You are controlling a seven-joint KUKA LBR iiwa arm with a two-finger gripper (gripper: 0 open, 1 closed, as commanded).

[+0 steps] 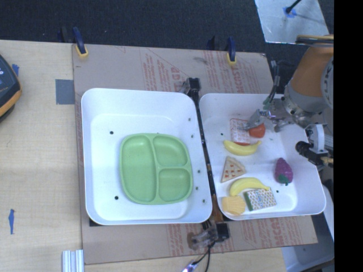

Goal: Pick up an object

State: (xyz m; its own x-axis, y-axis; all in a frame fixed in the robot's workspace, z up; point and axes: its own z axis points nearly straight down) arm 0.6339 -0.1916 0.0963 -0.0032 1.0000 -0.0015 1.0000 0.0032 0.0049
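We are hovering the end effector (255, 119) over the right bin (306, 205) — finger state we cannot tell. The red tomato (257, 131) is lying just beneath it, touching the upper banana (240, 148) — whose long axis is running left-right.

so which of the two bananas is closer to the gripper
The upper banana, lying just below the red item by the gripper. The other banana sits lower in the bin, beside the patterned block.
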